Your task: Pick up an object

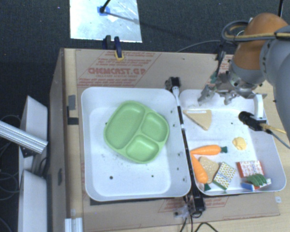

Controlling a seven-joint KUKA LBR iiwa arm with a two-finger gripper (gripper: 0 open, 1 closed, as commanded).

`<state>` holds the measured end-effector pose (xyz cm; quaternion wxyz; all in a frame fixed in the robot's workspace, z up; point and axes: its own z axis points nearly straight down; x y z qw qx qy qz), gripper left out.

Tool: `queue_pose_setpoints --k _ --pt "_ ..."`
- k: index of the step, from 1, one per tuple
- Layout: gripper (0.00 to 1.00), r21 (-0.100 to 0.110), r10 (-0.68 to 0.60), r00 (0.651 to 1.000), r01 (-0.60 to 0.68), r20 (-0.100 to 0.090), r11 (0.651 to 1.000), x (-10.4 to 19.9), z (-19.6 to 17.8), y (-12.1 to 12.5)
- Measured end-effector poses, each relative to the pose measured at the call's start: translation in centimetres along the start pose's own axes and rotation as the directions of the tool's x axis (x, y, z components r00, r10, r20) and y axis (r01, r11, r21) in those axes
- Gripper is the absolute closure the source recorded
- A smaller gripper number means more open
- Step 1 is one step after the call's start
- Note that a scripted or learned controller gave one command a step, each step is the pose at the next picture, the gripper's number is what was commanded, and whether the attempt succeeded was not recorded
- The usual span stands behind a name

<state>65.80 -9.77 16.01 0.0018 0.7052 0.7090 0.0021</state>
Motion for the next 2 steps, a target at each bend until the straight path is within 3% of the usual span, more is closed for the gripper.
queue_pose_setpoints --k 1,2 --pt "0.00 0.006 0.004 1.000 -0.004 0.001 1.000 0.1 7.0 -5.6" --pt "1.00 0.002 0.003 1.000 -0.003 0.001 1.000 0.1 5.8 -5.4"
